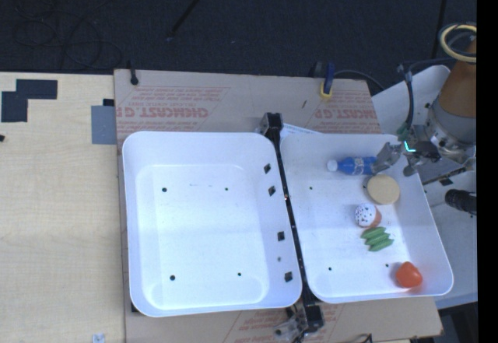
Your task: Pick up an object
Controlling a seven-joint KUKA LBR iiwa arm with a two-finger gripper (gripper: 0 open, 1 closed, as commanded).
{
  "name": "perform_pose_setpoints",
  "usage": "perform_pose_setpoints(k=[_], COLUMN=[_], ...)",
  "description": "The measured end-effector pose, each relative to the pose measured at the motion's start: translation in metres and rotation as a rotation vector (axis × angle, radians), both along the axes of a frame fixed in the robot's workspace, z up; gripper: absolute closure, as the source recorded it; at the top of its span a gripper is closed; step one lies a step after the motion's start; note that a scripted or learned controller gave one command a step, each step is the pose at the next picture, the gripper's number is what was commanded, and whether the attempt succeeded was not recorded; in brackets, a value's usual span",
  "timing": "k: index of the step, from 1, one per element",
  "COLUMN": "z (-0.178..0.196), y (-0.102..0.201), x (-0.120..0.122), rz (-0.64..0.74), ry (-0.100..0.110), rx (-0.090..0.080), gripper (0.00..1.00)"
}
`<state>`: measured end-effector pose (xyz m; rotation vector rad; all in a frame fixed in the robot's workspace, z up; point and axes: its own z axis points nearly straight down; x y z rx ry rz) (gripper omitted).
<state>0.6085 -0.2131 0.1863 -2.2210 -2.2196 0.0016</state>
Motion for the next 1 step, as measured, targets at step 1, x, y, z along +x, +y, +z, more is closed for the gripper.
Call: perform_pose_setpoints(k=[1], z=[0.0663], y=[-0.0007], x=[0.0375], rz=[0.002], ry=[-0.009], rx=[-0.003], gripper=[0.0])
